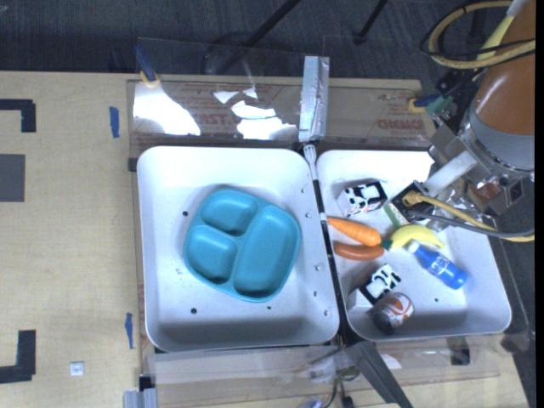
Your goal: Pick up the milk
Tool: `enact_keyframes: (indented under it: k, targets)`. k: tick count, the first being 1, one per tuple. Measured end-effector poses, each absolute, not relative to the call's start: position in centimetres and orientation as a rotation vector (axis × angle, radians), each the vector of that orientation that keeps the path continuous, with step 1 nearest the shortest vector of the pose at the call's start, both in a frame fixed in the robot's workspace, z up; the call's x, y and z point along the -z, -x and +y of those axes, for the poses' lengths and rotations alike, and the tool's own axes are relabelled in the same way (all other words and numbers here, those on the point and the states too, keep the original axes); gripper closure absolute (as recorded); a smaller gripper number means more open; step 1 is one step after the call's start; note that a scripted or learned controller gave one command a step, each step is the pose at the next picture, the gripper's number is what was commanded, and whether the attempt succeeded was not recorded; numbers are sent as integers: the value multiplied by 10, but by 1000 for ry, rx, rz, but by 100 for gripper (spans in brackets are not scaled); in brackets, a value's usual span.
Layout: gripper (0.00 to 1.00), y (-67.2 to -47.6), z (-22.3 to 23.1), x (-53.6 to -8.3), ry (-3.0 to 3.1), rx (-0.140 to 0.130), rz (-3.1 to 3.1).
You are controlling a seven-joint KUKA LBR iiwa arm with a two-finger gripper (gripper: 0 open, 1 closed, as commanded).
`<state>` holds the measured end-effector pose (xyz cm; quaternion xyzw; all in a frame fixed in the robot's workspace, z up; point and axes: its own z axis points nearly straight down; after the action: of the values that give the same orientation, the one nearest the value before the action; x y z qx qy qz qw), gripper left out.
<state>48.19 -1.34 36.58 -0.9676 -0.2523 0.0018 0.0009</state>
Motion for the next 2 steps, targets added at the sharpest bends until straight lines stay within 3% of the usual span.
enact_keyframes:
  k: [1, 2]
  targets:
    - [100, -480, 77, -374, 2969, -1, -1026]
    - [100, -480, 152, -334, 2998, -2, -940]
